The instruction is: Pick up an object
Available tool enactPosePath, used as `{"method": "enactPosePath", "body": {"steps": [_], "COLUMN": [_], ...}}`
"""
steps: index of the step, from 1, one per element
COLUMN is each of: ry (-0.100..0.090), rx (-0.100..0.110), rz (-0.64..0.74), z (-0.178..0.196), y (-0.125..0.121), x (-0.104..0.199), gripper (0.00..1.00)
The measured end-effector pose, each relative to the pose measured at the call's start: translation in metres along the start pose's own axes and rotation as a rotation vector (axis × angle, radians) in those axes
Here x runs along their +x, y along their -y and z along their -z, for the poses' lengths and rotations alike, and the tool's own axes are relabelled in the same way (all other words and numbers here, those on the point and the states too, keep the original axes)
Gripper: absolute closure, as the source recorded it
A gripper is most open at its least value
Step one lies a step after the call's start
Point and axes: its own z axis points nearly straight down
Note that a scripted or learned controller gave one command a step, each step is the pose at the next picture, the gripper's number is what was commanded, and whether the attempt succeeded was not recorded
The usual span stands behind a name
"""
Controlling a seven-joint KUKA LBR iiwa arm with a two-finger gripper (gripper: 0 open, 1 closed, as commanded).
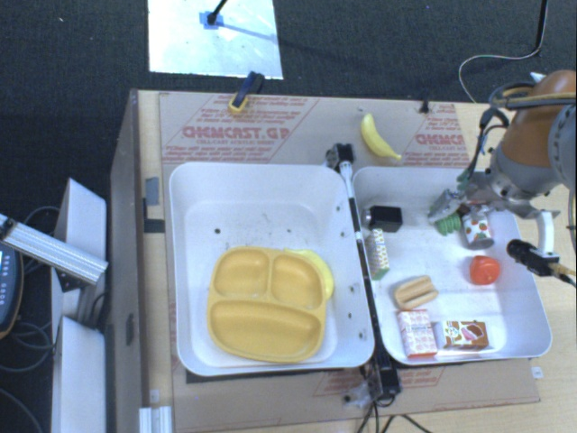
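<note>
Hovering over the right bin [541, 332] near its far rim, the gripper [448, 207] sits above a green object [448, 224], with a small can [478, 228] just beside it; whether anything is pinched cannot be told. Outward lie one tomato [484, 270], one black block [385, 216], one hot dog [415, 291] and two cartons [444, 336]. One yellow tray [267, 304] fills the left bin [194, 242]; one banana [379, 139] rests on the bench [270, 124].
</note>
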Motion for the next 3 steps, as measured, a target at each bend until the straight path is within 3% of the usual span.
{"method": "enactPosePath", "body": {"steps": [1, 2, 3], "ry": [0.01, 0.014, 0.013], "rx": [-0.007, 0.007, 0.007], "rz": [0.002, -0.009, -0.008], "z": [0.013, 0.01, 0.01], "y": [-0.001, 0.059, 0.058], "x": [-0.004, 0.018, 0.019], "gripper": [1.0, 1.0, 0.0]}}
